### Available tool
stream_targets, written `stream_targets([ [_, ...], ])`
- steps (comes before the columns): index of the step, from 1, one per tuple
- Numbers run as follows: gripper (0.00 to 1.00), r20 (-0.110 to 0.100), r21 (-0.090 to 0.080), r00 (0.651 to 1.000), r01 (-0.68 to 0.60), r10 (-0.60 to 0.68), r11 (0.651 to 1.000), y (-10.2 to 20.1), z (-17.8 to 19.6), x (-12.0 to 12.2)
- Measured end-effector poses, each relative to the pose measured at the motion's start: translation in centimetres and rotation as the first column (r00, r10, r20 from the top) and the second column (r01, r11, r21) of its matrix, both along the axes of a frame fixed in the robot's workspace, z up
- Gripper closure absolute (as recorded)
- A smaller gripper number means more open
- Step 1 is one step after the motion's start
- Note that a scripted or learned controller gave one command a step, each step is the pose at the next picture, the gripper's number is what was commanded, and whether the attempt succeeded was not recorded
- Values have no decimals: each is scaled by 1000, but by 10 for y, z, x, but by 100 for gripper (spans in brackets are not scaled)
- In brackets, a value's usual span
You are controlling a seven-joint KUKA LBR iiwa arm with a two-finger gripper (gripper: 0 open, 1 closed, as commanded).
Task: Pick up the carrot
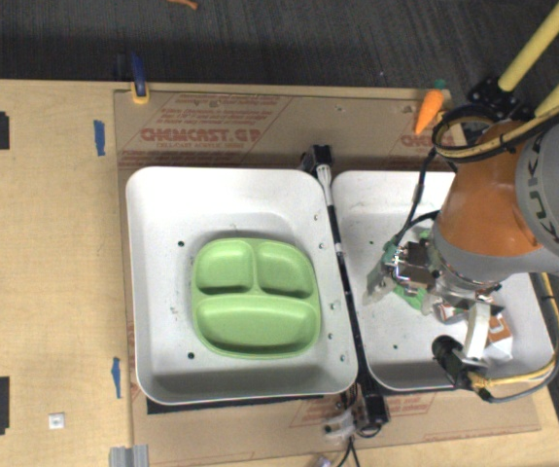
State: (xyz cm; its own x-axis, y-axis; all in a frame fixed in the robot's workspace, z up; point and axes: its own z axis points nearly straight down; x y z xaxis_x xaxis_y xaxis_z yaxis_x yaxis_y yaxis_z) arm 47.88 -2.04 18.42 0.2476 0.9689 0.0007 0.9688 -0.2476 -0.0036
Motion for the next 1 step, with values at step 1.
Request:
stream_targets([
  [1, 0, 4, -2, 1000, -25, 25, 1000, -66, 0, 26],
])
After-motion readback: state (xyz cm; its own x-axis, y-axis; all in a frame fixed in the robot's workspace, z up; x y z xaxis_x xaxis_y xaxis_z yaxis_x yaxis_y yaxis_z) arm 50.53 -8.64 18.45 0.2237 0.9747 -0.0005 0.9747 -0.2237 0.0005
